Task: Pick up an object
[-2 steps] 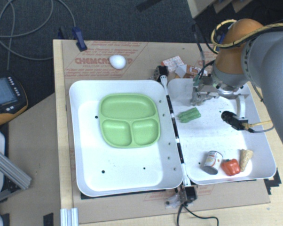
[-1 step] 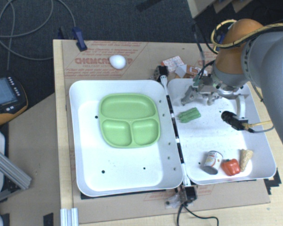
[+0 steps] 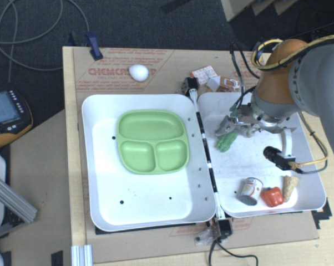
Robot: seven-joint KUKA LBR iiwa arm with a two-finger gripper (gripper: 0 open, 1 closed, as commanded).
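The gripper (image 3: 232, 127) is hovering in the right bin (image 3: 308, 201), fingers apart, directly over a green object (image 3: 226, 142) lying with its long axis slanting toward the bin divider.

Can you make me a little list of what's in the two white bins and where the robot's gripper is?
left bin: green divided plate
right bin: green vegetable toy, small can on its side, red pepper toy, tan bread-like piece
gripper: above the green vegetable toy, near the right bin's left wall
outside the bins: white egg on the cardboard
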